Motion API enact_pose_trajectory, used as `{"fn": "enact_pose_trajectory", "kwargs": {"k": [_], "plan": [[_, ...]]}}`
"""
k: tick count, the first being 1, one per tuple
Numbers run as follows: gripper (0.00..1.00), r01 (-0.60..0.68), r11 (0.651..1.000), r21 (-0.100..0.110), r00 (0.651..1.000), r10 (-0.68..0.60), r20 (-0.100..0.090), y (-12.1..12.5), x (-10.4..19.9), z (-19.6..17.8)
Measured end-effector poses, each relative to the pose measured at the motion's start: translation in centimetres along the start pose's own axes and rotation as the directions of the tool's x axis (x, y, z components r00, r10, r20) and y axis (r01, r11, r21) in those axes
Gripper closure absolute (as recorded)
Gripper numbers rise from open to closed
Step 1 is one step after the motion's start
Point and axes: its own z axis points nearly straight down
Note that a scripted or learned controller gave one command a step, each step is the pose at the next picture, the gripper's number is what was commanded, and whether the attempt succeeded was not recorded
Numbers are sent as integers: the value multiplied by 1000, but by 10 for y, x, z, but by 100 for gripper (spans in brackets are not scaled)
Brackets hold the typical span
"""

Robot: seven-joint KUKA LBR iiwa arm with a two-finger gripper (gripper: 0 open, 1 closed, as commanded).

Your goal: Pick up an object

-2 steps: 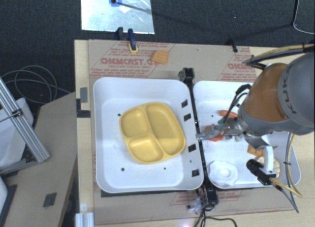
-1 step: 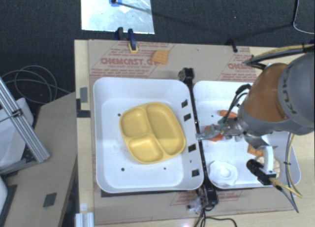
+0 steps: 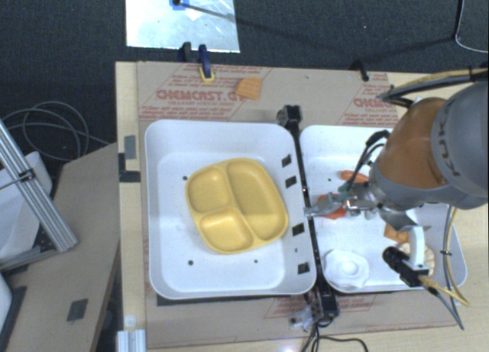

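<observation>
The gripper [image 3: 330, 205] sits low in the right white bin [image 3: 321, 144], close to the divider between the two bins; whether its fingers are open or closed cannot be told, since they are small and blurred. An orange flat object [image 3: 353, 177] lies just beside it, partly hidden by the grey arm [image 3: 428, 159]. A white round lid-like object [image 3: 348, 268] rests near the bin's front edge. The left white bin [image 3: 164, 190] holds a yellow plastic three-compartment tray [image 3: 235, 205], tilted at a slant. Both bins stand on the cardboard-covered bench [image 3: 191, 91].
</observation>
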Motion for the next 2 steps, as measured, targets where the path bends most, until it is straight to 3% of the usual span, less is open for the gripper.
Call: {"fn": "enact_pose_trajectory", "kwargs": {"k": [1, 2], "plan": [[0, 4, 1000, 18, 1000, -3, -15, 19, -7, 5], [0, -12, 999, 35, 1000, 11, 24, 7, -24, 21]]}}
